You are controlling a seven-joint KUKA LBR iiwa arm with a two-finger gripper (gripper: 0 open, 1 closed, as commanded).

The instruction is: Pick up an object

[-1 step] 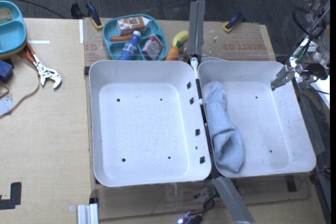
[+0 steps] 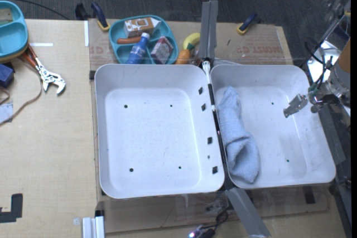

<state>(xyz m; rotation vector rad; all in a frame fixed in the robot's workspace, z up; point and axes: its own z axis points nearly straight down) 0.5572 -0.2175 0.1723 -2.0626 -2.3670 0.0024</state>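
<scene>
A light blue-grey cloth (image 2: 236, 136) lies crumpled along the left side of the right bin (image 2: 290, 167), stretching from the back toward the front wall. My gripper (image 2: 295, 106) hangs over the right part of that bin, near its right wall and well to the right of the cloth. Nothing is seen held in it. The grey arm comes in from the right edge behind it.
The left bin (image 2: 150, 184) sits beside the right one. Behind the bins stand a teal tray (image 2: 118, 36) of small toy items and a banana (image 2: 191, 42). A wrench (image 2: 51, 81) and a teal dish (image 2: 11, 30) lie on the bench at the left.
</scene>
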